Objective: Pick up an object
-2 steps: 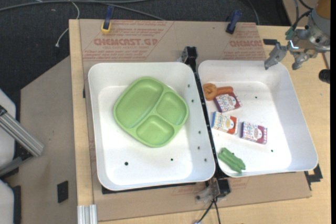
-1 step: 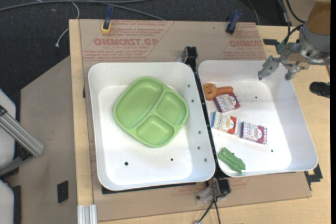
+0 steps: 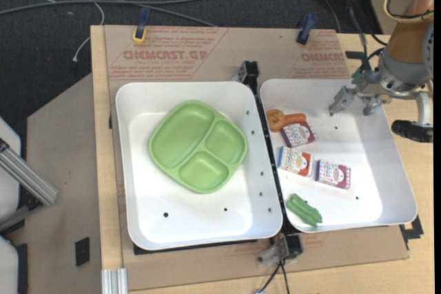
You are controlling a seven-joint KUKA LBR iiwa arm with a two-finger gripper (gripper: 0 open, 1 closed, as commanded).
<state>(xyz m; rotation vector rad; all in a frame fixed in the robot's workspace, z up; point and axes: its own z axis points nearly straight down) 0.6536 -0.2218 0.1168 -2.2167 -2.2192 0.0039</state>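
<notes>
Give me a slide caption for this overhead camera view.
Gripper open above right bin holding small packets and toys; green divided plate in left bin.

Robot arm (image 3: 406, 45): an orange band is ringing its grey wrist, and a grey metal gripper (image 3: 355, 101) with two fingers is tipping it.

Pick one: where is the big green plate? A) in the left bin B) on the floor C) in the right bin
A, since the green plate lies flat in the left bin, while the right bin has the small packets and toys.
</notes>
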